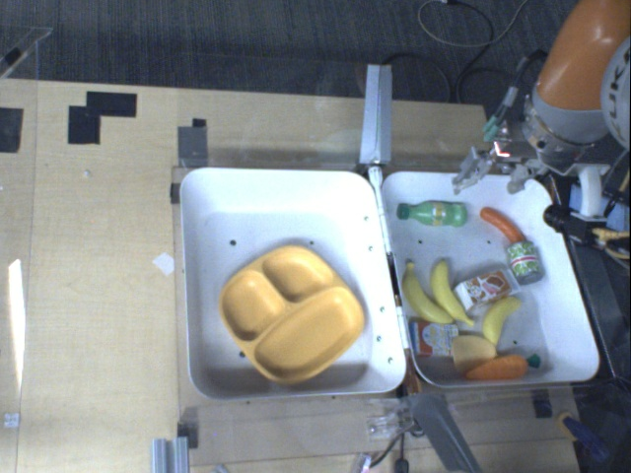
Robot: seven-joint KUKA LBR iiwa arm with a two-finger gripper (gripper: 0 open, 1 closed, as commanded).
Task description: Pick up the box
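Wooden bench (99,264): left bin (197,294) holds yellow tray (292,311); right bin (572,304) holds printed white box (487,289) among bananas (439,294); my gripper (496,169) hovers with fingers apart.

Two bins are sitting side by side on the table (99,294). A divided plate (292,311) is lying in the left bin (207,205). In the right bin (577,348), a bottle (432,213) is lying at the far left, a sausage (503,225) to its right, and a can (524,261) nearer. Bananas (439,296) are resting left of the box (486,289), with a carrot (498,368) lying at the near edge. The pincer (496,166) is hanging over the far rim.
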